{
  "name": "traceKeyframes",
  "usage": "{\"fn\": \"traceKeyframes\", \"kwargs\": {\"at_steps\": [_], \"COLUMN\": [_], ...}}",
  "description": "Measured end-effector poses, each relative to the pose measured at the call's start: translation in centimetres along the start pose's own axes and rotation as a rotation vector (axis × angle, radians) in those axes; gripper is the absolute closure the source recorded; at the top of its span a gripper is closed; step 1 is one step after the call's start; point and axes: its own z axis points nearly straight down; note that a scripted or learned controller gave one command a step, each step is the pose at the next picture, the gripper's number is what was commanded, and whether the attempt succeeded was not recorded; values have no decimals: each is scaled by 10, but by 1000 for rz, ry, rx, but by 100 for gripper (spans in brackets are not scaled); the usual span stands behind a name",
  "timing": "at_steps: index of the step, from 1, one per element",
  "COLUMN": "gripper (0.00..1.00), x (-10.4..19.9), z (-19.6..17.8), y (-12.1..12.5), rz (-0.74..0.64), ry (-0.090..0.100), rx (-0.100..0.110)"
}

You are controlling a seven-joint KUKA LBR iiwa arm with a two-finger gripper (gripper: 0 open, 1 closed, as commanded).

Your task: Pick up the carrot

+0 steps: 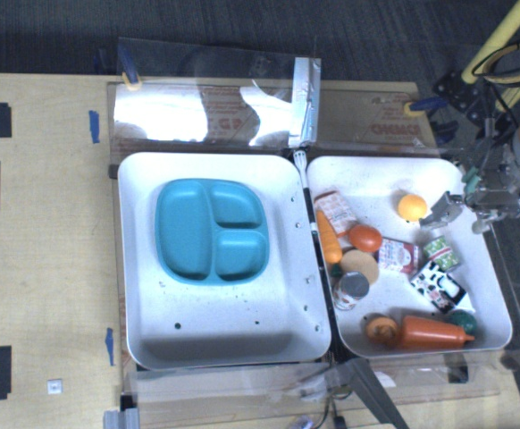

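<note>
One carrot (434, 331) lies flat along the near edge of the right bin (494, 280), its thick end touching a small brown-orange round item (381, 329) and its tip beside a dark green piece (465, 321). Approx. mid-bin, a second orange, carrot-like stick (329, 239) rests against the left wall next to a tomato (364, 238), a grey-lidded jar (354, 286) and some packets (335, 209). An orange ball (412, 206) sits toward the far side. At the bin's far right rim hangs the claw (464, 206), well apart from the carrot, nothing in it; whether it is spread or pressed together, cannot tell. Judged stage: approach, no grasp yet. Next move calls for travel toward the near edge, then a descent w/ fingers astride the carrot's width, clear of the round item. Left bin (144, 266) holds a blue divided plate (212, 229).
</note>
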Motion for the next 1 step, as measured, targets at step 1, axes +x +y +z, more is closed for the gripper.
{"fn": "traceKeyframes", "kwargs": {"at_steps": [1], "gripper": [0], "x": [-13], "z": [56], "y": [56], "rz": [105], "ry": [-1], "rx": [-1]}}
